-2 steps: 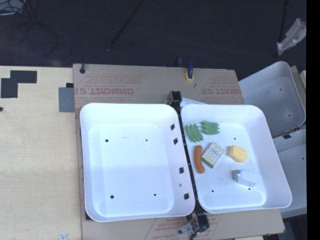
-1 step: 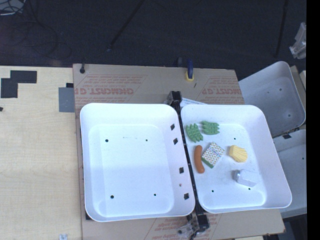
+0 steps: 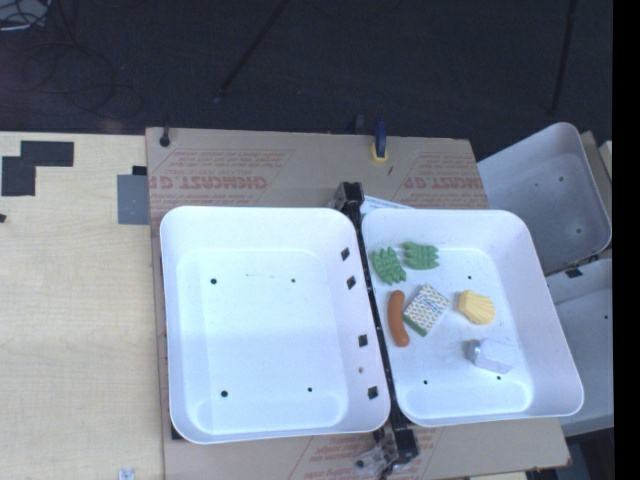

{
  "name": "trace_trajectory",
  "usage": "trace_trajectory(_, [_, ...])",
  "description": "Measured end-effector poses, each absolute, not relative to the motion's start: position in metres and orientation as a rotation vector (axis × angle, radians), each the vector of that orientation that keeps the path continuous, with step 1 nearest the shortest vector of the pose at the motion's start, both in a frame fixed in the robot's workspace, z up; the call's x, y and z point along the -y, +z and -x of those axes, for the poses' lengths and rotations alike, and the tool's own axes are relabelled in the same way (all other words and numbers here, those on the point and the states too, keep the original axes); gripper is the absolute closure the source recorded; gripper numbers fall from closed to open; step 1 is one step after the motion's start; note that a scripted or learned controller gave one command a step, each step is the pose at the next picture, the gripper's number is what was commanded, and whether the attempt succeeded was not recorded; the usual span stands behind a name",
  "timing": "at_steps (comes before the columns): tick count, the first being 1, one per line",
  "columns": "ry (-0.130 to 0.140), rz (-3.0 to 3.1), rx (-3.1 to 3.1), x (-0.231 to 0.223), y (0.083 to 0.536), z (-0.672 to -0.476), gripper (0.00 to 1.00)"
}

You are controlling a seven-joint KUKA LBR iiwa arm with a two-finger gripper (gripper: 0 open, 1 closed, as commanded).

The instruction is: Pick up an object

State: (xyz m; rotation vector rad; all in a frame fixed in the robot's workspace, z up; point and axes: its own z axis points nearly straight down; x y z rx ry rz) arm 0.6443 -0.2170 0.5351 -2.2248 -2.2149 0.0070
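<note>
- The things to pick all lie in the right bin (image 3: pixel 556 360), in its half nearer to the left bin (image 3: pixel 260 318).
- An orange sausage-shaped piece (image 3: pixel 398 318) lies lengthwise close to the inner wall of the right bin.
- A checkered block (image 3: pixel 426 309) with a green edge lies tilted, just beside the sausage-shaped piece on its right; whether the two touch I cannot tell.
- Two green pieces lie above these: one green piece (image 3: pixel 388 265) near the inner wall, and a second green piece (image 3: pixel 421 256) just beside it, toward the far rim.
- A yellow piece (image 3: pixel 477 308) lies to the right of the checkered block, apart from it.
- A pale grey object (image 3: pixel 491 355) lies below the yellow piece, nearer to the front rim; its shape is hard to read against the white floor.
- Small black clips (image 3: pixel 351 282) sit along the seam where the two bins meet.
- Both bins rest on a brown cardboard sheet (image 3: pixel 250 173) with printed letters, which lies on the light wooden bench (image 3: pixel 70 298).
- A blue and yellow clamp (image 3: pixel 379 143) stands at the far edge of the cardboard.
- A grey metal panel (image 3: pixel 545 193) lies beyond the right bin's far corner.
</note>
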Motion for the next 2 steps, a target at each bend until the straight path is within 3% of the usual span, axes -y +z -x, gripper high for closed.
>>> trace_trajectory(2, [0.004,2.208,2.228,0.2112,0.5367,-0.6444,1.0])
